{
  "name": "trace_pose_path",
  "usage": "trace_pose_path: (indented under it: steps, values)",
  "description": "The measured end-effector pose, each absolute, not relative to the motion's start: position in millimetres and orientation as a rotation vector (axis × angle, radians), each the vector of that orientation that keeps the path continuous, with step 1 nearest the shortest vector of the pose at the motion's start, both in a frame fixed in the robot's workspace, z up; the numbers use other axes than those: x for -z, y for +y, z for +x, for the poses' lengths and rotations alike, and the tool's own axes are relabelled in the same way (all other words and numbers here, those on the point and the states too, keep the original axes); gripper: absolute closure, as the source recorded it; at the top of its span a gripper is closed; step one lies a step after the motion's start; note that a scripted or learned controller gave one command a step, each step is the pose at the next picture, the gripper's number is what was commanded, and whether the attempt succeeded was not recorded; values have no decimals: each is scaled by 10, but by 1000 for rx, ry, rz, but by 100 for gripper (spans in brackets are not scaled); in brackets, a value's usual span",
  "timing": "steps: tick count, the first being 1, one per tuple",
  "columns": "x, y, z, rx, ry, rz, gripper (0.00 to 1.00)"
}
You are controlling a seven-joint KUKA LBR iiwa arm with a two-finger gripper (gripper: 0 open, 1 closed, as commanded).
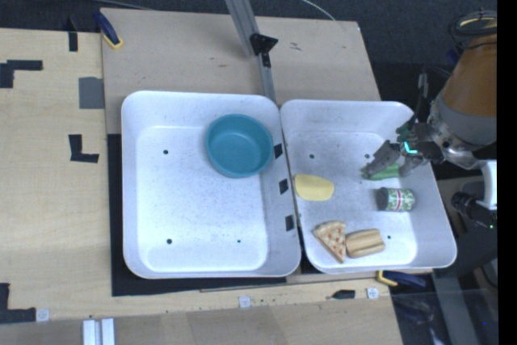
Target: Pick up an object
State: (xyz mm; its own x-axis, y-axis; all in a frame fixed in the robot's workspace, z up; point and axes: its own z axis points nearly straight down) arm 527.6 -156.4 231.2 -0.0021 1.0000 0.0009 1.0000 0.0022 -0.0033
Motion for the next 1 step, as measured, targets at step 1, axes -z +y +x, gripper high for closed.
trace_pose_path:
  steps: [1]
  values:
    - [-2316, -1564, 5278, -2, -2222, -2218, 0]
